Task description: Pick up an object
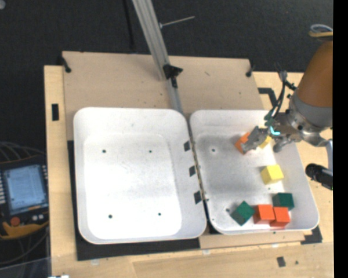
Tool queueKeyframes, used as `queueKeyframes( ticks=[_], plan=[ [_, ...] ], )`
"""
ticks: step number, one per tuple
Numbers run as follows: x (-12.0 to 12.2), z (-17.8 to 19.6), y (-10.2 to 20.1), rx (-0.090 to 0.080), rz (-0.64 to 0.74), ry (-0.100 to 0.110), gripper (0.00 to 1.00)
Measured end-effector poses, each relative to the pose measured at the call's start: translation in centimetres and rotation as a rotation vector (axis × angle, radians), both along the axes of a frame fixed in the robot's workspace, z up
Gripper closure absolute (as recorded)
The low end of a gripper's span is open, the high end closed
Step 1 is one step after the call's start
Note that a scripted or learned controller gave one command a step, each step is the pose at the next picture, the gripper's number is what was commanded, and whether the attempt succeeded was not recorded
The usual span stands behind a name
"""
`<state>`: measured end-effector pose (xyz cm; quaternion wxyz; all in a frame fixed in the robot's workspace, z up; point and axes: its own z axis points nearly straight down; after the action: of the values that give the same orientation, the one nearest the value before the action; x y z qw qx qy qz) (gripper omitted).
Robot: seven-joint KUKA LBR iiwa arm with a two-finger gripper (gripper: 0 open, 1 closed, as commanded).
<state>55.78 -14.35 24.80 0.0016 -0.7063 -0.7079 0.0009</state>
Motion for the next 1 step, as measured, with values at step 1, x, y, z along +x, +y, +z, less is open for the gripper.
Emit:
queueKeyframes(
  ticks=[1],
  plan=[
    [0.08,0.22,-0.01,-0.001,-0.001,-0.005,0.00]
  ],
)
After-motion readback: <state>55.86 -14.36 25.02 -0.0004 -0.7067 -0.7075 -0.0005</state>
